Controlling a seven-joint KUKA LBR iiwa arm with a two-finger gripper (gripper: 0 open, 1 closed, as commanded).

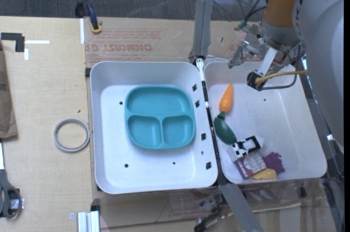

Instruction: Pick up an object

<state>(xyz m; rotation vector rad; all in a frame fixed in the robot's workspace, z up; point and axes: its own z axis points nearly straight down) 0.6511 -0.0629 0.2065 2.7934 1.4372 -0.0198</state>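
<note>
We see the gripper [252, 58] over the right bin's [298, 116] far edge; whether it is wide or narrow we cannot tell. The toy carrot [226, 98] lies below-left of it, apart. The small items [254, 160] at the near edge are hard to make out.

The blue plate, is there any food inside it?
No. The blue plate sits in the left bin, and its three sections look bare. Whatever lies under it is covered. The toy carrot is in the right bin.

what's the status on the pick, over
Gripper up at the right bin's back edge, nothing seen in it. Carrot near the bin's left wall, untouched. Path to it looks clear; other items sit nearer the front.
</note>
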